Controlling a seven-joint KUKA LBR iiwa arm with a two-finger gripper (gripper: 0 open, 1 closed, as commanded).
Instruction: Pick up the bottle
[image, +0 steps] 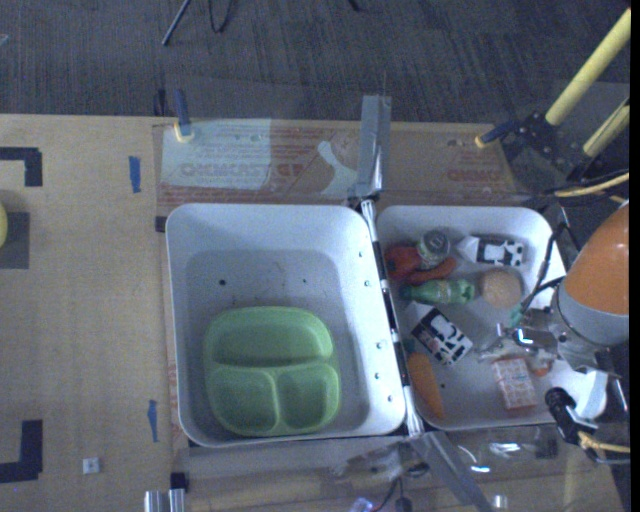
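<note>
glossy green plastic bottle (441, 292); smooth white plastic bins (190, 235); matt green tray (272, 370).

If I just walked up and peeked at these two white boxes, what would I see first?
Probably the big green divided plate, lying alone in the left bin. Next, the jumble in the right bin: a green bottle on its side near the middle, a black-and-white patterned box below it, and an orange thing by the divider. The robot's grey-and-orange arm comes in from the right.
</note>
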